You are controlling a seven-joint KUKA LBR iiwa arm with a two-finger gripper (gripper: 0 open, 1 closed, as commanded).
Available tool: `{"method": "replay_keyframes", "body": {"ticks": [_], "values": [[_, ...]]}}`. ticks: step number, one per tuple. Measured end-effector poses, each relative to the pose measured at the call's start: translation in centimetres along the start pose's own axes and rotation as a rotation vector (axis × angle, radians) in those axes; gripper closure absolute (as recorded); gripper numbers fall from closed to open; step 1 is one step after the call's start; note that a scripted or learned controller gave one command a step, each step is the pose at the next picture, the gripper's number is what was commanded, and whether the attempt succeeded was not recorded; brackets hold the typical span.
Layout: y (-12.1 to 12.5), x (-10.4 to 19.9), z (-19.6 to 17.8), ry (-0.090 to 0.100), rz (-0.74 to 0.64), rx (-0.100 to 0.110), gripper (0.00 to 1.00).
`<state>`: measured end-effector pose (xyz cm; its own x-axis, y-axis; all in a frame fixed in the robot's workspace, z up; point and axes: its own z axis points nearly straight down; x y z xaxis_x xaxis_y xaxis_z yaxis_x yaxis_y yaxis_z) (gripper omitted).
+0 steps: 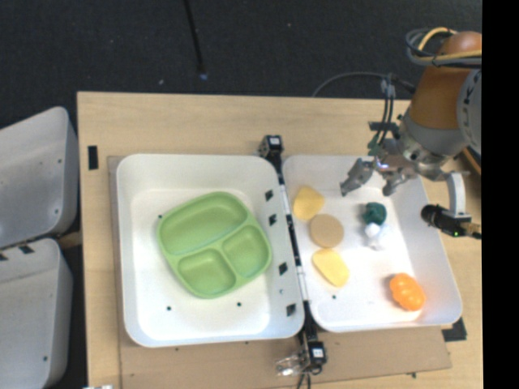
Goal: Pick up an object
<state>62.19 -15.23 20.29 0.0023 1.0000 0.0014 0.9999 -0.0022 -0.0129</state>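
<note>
The pincer (373, 180) hangs over the far part of the right bin (430, 298), its two fingers spread wide with nothing between them. One fingertip (350, 186) points toward the bin's middle, the other (392, 186) sits nearer the arm (442, 96). Just below the pincer, apart from it, lies a small teal and white piece (374, 220). Left of that piece a yellow piece (307, 203) touches a round tan disc (327, 231), and a second yellow piece (331, 267) lies just nearer the camera than the disc. An orange piece (406, 291) rests well apart from these, in the bin's near right corner. The left bin (142, 314) holds a green tray (213, 244) with three compartments. Both bins sit side by side on the desk (162, 120).
</note>
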Motion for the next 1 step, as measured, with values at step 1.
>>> {"method": "replay_keyframes", "body": {"ticks": [1], "values": [[0.28, 0.03, -0.88, -0.002, -0.003, -0.014, 0.0]]}}
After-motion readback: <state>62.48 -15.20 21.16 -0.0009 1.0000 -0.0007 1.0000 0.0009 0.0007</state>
